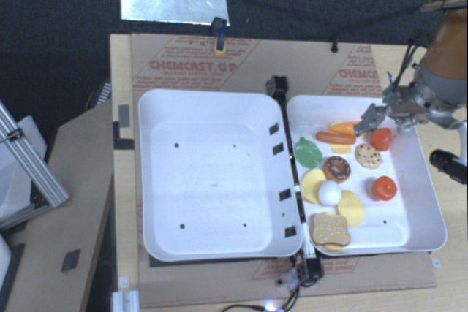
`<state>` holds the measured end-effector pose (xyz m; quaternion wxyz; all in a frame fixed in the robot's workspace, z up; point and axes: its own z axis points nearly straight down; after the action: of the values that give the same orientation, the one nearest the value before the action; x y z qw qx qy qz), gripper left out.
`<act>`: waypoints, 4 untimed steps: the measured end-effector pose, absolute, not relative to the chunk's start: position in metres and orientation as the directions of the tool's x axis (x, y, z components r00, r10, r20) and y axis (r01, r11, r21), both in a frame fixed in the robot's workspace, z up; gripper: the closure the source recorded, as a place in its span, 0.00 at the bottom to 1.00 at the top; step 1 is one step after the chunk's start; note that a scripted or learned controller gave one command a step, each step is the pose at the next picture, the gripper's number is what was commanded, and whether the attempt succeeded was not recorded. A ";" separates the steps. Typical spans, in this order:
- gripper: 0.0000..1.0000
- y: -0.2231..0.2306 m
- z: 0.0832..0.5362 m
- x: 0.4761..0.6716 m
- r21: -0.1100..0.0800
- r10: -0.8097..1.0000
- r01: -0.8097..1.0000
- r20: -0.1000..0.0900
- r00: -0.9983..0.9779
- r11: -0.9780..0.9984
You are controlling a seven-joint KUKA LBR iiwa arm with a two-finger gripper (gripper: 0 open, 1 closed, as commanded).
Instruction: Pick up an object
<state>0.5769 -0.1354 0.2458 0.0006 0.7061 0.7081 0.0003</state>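
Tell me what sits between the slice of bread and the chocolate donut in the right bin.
In the camera view, a white egg lies between the bread slice and the chocolate donut, resting on a yellow piece.

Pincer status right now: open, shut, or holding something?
Pincer: cannot be told; it hovers over the right bin beside a red tomato, with nothing visibly between it.

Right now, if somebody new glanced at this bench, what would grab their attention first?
Probably the bright toy food crowded in the right bin: two red tomatoes, a chocolate doughnut, a white egg and a slice of toast. Next, the pincer hovering at that bin's far side, near the hot dog. Beside it lies the left bin, plain white.
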 end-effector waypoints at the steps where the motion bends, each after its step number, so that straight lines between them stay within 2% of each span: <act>1: 0.00 -0.105 0.171 0.521 -0.007 1.000 1.000 0.003 -0.001 0.001; 2: 0.00 -0.097 0.082 0.627 0.010 1.000 1.000 -0.002 -0.008 0.008; 3: 0.00 -0.087 0.084 0.552 -0.005 1.000 1.000 0.002 0.000 0.000; 4: 0.00 -0.094 0.084 0.541 -0.001 1.000 1.000 0.001 0.000 0.000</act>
<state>0.5415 -0.0937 0.0842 -0.0006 0.7069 0.7073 0.0000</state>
